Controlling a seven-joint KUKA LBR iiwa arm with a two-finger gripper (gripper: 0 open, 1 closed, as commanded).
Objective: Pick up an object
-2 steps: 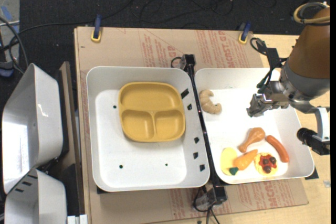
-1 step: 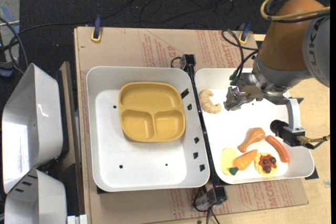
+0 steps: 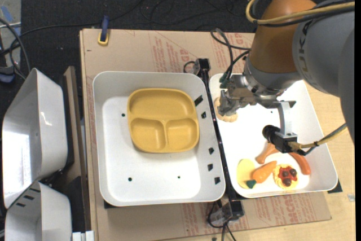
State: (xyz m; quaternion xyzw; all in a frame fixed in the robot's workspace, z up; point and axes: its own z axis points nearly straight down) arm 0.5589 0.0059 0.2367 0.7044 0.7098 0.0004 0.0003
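Observation:
My gripper (image 3: 227, 105) hangs low over the upper left corner of the right bin (image 3: 316, 121), pointing down. Directly beneath it lies a small tan, round object (image 3: 228, 117), partly covered by the gripper; whether they touch is unclear. Several toy foods sit at the bin's near edge: an orange carrot (image 3: 264, 171) on a yellow piece (image 3: 244, 169), a yellow slice with red berries (image 3: 287, 176), a reddish sausage (image 3: 304, 163) and a small orange piece (image 3: 267, 153). The grey arm with its orange band (image 3: 282, 25) covers the bin's far side.
The left bin (image 3: 110, 138) holds a yellow divided plate (image 3: 163, 119). A black part with a cable (image 3: 280, 139) hangs from the arm above the toy foods. Both bins rest on a cardboard sheet (image 3: 146, 42); white containers (image 3: 34, 127) stand at the far left.

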